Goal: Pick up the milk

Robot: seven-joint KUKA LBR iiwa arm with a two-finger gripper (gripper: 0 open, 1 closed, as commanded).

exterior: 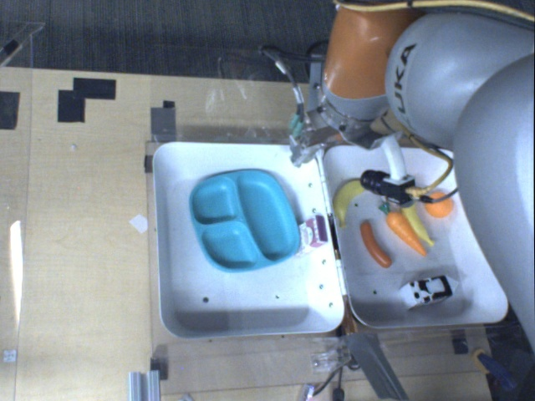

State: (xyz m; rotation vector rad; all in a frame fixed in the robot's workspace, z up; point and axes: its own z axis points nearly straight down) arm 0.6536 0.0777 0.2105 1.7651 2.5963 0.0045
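Black-and-white small milk carton [430,288] lies on its side near the near right corner of the right shallow white bin [481,307], apart from everything else. Further in lie a red-orange sausage [375,244], an orange carrot [405,230] and a yellow banana [345,199]. The gripper [305,146] hangs over the bins' shared far edge, well away from the carton; whether it is released or clenched I cannot tell. A sound approach would bring it across the right bin to the near right corner, passing above the carrot and sausage, then straight down across the carton's narrower sides. The near wall leaves little room, so coming down skewed would likely push the carton instead.
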